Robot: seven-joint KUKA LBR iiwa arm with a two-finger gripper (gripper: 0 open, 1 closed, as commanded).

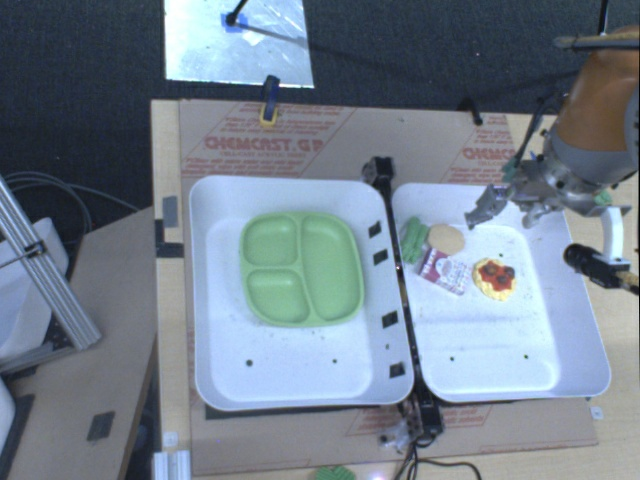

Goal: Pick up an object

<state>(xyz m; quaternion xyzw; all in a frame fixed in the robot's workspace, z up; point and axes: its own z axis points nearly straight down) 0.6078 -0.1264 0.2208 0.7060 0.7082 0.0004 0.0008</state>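
The right bin (520,353) holds several small items near its upper left: a green leafy piece (413,236), a tan round piece (447,238), a maroon and white packet (441,268) and a yellow round toy with red spots (494,277). My gripper (490,208) hangs over the bin's upper part, just right of and above the tan piece. Its grey fingers point down-left with nothing seen between them. The arm's orange band (600,93) is at the upper right.
The left bin (215,348) carries a green three-compartment tray (302,268). A black clip strip (390,268) runs between the two bins. A black part (590,260) sticks out over the right bin's right rim. A foil sheet (238,26) lies beyond the bench.
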